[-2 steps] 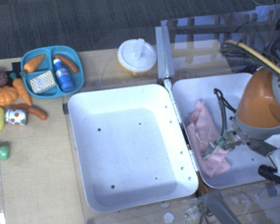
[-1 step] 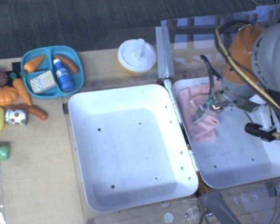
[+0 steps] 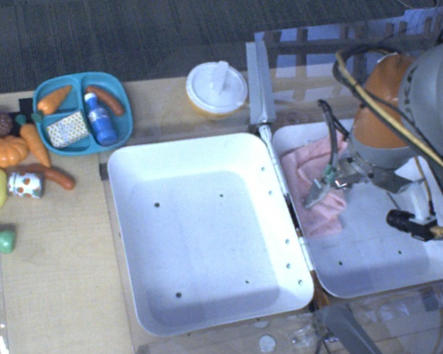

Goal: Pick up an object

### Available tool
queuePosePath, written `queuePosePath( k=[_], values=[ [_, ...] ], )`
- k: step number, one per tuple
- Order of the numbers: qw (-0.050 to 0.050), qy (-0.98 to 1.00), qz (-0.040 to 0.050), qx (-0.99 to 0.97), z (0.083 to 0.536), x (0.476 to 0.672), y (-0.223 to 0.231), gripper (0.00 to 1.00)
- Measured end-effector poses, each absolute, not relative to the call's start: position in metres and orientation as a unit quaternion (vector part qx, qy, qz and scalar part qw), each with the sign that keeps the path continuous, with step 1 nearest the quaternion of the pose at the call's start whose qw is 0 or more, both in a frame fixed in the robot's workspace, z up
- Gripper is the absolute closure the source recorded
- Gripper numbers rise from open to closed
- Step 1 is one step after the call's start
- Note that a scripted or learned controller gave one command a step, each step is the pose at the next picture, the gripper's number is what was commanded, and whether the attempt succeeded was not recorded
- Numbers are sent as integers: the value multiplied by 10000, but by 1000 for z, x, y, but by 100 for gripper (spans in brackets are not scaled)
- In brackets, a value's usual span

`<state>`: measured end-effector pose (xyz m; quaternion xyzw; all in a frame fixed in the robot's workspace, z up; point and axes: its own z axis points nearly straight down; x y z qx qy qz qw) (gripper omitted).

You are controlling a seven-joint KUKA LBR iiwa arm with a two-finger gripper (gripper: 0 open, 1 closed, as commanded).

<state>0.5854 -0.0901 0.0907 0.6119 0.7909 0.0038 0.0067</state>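
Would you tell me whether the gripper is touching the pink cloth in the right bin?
Cannot tell. In the camera view the gripper overlaps the pink cloth in the right bin, but the slanted look-down shows neither contact nor a gap.

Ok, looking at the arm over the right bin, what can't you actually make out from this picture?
- Gripper, camera view: too small and dark against the pink cloth to tell if it grips the fabric.
- Right bin: its far right part is hidden by the arm and cables.
- Pink cloth: its right edge runs under the wrist.
- Items left of the teal plate: cut off by the frame's left edge, labels too small to read.
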Motion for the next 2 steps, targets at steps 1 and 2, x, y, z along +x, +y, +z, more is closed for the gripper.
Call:
queuePosePath(
  k=[1,2],
  values=[
    [83,7928,54,6094,102,588,-89,100],
    [19,8193,9,5734,186,660,-40,100]
  ],
)
